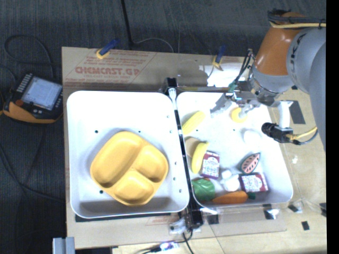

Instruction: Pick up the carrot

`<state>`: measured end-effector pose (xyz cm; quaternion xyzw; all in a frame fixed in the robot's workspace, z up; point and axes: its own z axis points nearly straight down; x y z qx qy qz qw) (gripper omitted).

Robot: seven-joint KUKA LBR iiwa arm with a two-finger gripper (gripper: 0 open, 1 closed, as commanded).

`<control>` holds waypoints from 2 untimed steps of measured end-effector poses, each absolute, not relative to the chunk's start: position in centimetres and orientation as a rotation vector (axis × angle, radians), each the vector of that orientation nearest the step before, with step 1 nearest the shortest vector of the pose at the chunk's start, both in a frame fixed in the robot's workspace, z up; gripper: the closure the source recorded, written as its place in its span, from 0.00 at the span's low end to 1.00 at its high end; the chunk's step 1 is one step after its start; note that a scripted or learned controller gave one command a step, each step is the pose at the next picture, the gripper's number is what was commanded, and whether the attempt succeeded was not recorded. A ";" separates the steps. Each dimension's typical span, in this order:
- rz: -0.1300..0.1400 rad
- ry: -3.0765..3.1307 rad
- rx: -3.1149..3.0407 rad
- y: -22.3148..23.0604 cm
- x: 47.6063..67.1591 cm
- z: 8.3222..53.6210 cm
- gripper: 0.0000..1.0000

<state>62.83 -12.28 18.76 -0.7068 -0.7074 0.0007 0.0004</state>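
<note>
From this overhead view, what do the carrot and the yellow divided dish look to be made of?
The carrot looks like smooth moulded plastic, a toy: even orange colour with a slight sheen. The yellow dish also looks like plastic, glossy, with soft highlights on its rounded compartments. Neither is certain from looks alone.

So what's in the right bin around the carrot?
The carrot lies along the right bin's near wall, between a green vegetable and a red carton. Whatever lies beneath them is covered.
</note>
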 end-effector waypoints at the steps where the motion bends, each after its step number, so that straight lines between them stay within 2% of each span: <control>1: -0.006 -2.273 -2.183 -15.3 67.1 8.9 0.00; 2: -0.018 -2.535 -1.871 -21.5 63.7 9.1 0.00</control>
